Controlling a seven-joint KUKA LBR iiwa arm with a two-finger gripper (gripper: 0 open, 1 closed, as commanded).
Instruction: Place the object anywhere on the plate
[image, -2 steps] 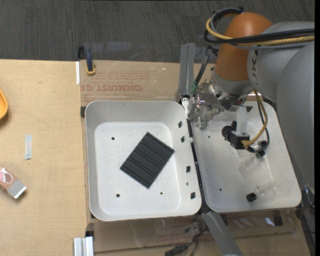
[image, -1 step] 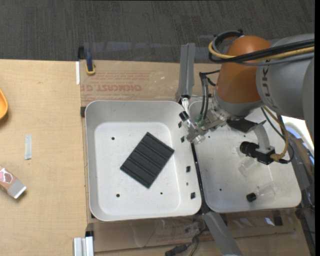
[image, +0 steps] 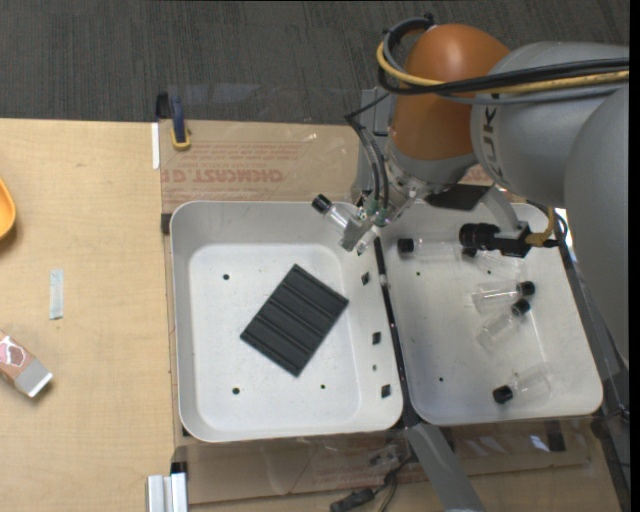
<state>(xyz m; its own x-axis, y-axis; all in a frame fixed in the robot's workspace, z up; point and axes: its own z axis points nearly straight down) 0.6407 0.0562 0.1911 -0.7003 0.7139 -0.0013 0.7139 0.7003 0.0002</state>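
Note:
A black ribbed plate (image: 295, 320) lies flat and turned at an angle in the middle of the left bin (image: 200, 400). My gripper (image: 350, 225) hangs over that bin's far right corner, beside the divider between the bins. A small clear vial with a black cap (image: 322, 205) sticks out to the left from between its fingers, so the gripper is shut on it. The vial is above and to the right of the plate, well apart from it.
Several more clear vials with black caps lie in the right bin (image: 440, 400), among them one (image: 405, 245) near the gripper, one (image: 520, 300) at mid right and one (image: 505, 393) at the front. The arm's bulk covers that bin's far side.

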